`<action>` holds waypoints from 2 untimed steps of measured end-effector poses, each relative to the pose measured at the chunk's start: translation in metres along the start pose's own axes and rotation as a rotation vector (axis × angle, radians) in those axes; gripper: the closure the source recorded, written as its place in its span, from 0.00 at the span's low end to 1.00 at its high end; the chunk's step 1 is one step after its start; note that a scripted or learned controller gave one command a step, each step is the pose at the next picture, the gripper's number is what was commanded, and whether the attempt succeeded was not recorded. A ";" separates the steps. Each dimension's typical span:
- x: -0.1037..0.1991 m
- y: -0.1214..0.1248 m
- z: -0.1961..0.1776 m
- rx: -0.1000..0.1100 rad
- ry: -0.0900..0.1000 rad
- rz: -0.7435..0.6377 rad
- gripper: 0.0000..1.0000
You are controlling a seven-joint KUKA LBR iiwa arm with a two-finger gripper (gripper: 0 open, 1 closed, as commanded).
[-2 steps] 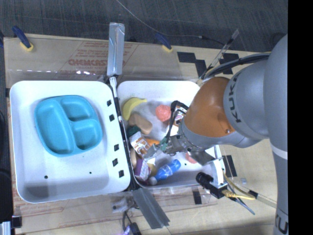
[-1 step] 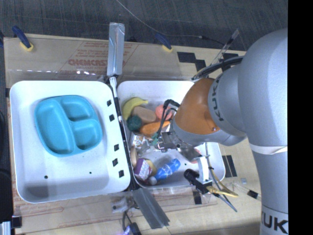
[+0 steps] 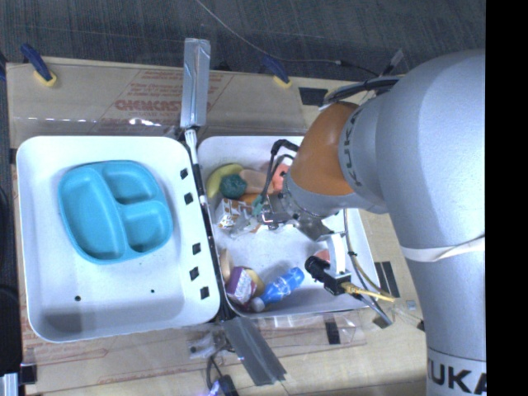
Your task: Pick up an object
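The gripper (image 3: 266, 211) sits low in the right bin (image 3: 247, 147), at the end of the grey arm (image 3: 429, 163), whose orange band (image 3: 323, 159) bulks over the bin's middle. Its tip is down among the clutter, right beside a crinkled silvery wrapper (image 3: 233, 214); whether it is spread or pressed together cannot be told, nor whether anything is gripped. The arm reaches in from the right and bends steeply downward, its wrist hiding much of the bin's far side. Just above the tip lie a yellow banana (image 3: 219, 176) and a dark green ball (image 3: 234, 186), touching each other. Near the bin's front wall rest a purple-topped cup (image 3: 240, 285) and a blue bottle (image 3: 283, 285). In the left bin (image 3: 49, 304) lies a blue divided tray (image 3: 115, 209).
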State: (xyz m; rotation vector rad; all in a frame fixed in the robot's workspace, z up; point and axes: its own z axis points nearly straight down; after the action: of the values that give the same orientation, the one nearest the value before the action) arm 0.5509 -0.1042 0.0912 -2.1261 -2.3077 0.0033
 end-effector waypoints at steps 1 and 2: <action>-0.038 0.055 0.000 0.002 0.001 0.239 0.00; -0.011 0.095 0.002 0.039 -0.007 0.260 0.00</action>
State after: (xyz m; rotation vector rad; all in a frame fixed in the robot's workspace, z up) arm 0.6462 -0.1076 0.0884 -2.3912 -1.9989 0.0563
